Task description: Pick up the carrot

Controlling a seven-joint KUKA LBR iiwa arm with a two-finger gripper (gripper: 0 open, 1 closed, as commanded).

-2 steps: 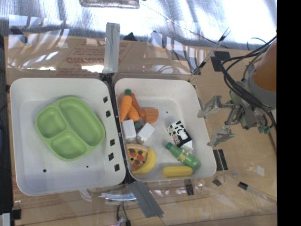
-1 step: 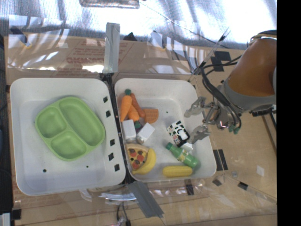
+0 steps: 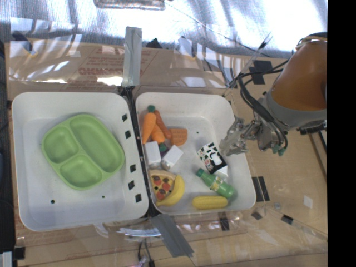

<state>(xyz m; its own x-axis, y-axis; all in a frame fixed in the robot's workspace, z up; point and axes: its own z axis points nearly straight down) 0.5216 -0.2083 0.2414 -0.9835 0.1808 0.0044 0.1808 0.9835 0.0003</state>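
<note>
Carrot (image 3: 148,127) lies at right bin's (image 3: 240,174) far-left corner, touching other orange pieces, while pincer (image 3: 236,141), empty and narrowly parted, hovers at the bin's right edge; best to cross left, open wider, descend along carrot's length.

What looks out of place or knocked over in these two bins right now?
Nothing looks spilled or broken. The toys sit in a loose jumble in the right bin: the green bottle lies on its side, the carrot against the left wall. The green plate sits askew.
</note>
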